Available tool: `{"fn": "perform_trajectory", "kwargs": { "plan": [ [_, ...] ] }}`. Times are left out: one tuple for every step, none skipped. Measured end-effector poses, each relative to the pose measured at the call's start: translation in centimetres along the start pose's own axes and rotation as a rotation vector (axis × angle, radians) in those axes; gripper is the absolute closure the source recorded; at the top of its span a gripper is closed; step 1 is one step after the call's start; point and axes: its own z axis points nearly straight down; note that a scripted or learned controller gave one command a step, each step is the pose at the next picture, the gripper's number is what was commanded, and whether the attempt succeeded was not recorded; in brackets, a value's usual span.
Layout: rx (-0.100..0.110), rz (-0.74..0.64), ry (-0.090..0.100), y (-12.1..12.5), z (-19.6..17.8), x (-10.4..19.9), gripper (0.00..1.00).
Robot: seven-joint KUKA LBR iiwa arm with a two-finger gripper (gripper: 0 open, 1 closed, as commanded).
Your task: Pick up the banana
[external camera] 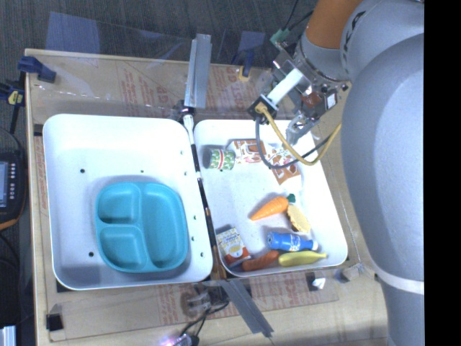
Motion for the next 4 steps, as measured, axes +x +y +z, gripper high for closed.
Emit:
{"fn": "perform_trajectory", "kwargs": {
  "plan": [
    [0.002,-0.004,-0.004,-0.8,15.3,-10.4,0.0],
    [-0.002,-0.042,0.002,3.8,11.9,-15.7,0.0],
    [-0.001,-0.049,0.0,3.8,11.0,-15.6,1.0],
    [0.004,-0.022,-0.004,-0.4,23.3,-7.9,1.0]
  ]
}}
